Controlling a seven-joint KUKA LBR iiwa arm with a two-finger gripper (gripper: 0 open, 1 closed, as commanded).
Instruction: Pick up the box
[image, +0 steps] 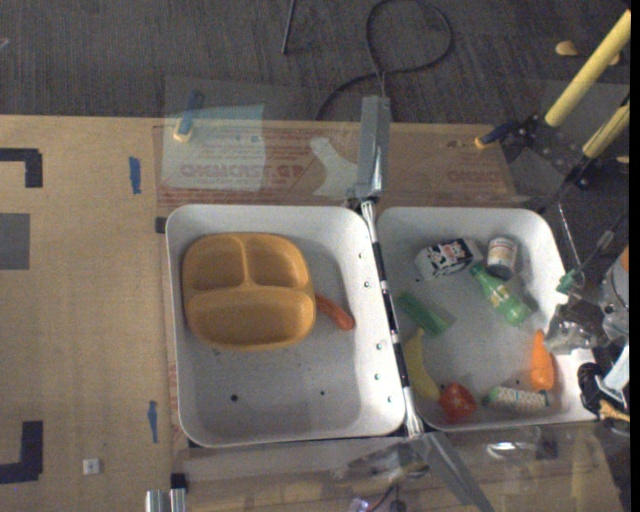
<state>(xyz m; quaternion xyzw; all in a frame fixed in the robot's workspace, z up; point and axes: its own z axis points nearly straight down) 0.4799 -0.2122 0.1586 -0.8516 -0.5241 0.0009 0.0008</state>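
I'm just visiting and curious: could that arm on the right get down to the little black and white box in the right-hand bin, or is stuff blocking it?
Probably yes. The box lies near the right bin's far wall with bare floor around it; the can and green bottle sit beside it, apart. Nothing covers it.

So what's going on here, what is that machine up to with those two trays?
A robot arm at the right edge is meant to pick up the small black-and-white box in the right bin. Its gripper sits over that bin's right rim, well away from the box, which lies untouched among a green bottle, a can, a banana and other bits. The left bin holds an orange divided plate.
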